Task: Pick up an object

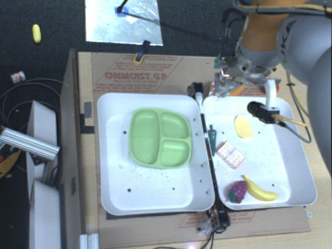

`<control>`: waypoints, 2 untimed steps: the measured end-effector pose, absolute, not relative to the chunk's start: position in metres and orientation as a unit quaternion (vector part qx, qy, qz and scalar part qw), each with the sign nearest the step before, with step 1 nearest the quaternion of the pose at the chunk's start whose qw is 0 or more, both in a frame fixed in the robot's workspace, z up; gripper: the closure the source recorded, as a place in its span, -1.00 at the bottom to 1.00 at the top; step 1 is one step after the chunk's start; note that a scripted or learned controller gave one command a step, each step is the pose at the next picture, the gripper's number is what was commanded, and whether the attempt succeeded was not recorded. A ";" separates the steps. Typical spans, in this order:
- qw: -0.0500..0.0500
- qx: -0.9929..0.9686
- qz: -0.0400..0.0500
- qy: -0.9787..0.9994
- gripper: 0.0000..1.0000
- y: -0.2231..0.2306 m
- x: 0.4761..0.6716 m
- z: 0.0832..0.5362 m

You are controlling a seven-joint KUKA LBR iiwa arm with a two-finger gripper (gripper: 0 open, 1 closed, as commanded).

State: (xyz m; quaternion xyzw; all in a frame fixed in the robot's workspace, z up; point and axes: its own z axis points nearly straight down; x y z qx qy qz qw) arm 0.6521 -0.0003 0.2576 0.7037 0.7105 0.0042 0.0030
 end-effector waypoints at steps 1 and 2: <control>0.000 0.704 0.001 0.710 1.00 0.048 0.669 0.230; 0.000 0.703 0.002 0.711 1.00 0.123 0.668 0.217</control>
